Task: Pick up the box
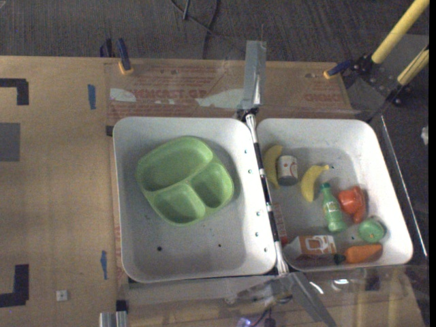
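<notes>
Untouched, the box (315, 246) lies flat against the right bin's (340, 131) near wall, just beside the carrot (363, 253), near the green bottle (332, 208).

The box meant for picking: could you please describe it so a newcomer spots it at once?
Look in the right bin, along its near wall. The box lies flat there, left of the orange carrot. It is the one flat, rectangular item, orange and white.

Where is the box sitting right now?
The box lies flat in the right bin, near its front-left corner, with the carrot just to its right and the green bottle just behind it.
</notes>
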You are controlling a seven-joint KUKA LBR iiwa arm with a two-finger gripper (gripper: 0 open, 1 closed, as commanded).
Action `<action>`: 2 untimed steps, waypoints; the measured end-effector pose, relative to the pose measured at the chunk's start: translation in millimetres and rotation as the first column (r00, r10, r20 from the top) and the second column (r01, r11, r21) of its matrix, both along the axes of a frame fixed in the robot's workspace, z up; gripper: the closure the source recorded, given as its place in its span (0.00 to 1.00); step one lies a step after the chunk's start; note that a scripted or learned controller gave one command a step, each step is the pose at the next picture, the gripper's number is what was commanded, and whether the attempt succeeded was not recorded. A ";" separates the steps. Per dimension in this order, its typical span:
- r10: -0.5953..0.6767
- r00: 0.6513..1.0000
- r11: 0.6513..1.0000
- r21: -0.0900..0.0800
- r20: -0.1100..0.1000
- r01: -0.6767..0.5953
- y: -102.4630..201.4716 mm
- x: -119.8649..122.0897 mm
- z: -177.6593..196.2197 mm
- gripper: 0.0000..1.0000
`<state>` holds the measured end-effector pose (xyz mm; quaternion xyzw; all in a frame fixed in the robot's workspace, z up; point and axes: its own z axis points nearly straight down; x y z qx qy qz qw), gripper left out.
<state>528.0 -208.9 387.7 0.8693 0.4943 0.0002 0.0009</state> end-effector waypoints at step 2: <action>0.011 1.000 1.000 0.000 -0.001 -0.011 0.7 115.1 47.9 0.00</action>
